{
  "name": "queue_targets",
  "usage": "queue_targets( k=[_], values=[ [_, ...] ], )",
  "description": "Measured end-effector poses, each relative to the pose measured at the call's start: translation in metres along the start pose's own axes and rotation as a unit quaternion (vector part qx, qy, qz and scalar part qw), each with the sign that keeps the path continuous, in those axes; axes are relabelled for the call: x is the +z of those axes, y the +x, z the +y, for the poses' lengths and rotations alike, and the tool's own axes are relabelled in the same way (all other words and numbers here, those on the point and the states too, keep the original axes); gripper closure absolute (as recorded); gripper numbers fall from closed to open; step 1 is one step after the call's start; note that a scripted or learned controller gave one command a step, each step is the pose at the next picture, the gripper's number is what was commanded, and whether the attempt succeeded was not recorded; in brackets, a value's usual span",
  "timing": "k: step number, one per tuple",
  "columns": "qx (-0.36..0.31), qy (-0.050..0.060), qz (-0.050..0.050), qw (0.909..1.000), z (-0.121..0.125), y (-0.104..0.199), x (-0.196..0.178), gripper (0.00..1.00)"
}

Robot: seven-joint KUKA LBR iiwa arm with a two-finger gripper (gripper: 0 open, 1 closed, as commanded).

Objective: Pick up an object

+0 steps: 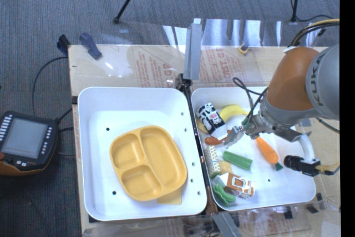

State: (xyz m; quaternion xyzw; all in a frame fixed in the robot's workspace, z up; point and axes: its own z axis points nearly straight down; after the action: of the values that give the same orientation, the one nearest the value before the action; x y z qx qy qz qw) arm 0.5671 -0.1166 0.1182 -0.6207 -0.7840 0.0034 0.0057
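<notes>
Nearest the lens, a small printed carton point(239, 185) lies at the right bin's point(302, 188) front; 1 gripper point(236, 136) hovers over the toys, its grip state unreadable; the green block point(237, 160) just below looks light, stiff, best pinched across its narrow sides.

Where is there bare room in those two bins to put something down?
The left bin has bare floor around the yellow divided plate, widest along its far side. In the right bin, the near right corner past the carrot lies bare. Its left half is crowded with toys, with the gripper over them.
</notes>
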Motion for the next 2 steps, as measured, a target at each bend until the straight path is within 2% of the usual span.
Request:
queue_targets(
  k=[1, 2],
  values=[
    [0.177, -0.001, 0.000, 0.9842, 0.0084, -0.0018, 0.0344, 0.00],
    [0.177, -0.001, 0.000, 0.9842, 0.0087, -0.0021, 0.0339, 0.00]
  ],
)
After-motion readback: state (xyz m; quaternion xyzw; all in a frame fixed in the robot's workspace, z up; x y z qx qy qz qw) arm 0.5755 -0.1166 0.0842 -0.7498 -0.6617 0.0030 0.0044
